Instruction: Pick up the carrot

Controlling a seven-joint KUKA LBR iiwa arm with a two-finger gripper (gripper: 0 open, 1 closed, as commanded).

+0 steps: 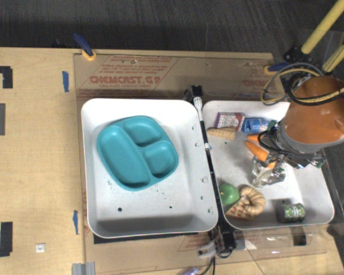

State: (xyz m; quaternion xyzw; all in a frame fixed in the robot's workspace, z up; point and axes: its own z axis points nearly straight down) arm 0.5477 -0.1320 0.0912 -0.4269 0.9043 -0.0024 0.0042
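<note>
Fingers [268, 172] hang low in the right bin [327, 211], just below the carrot [255, 148]; whether they are spread or closed I cannot tell. The carrot lies slanted beside the arm's wrist. A clean grasp likely means straddling its width. Crowding it: a blue packet [255, 124], a bread piece [221, 133], a green apple [229, 194], a can [290, 212].

single fixed cam above the bench, angled down, far enough out to frame both white bins: left bin [97, 211], right bin [321, 188], plus bench [34, 171] around them. arm [318, 116] comes in from frame right
</note>
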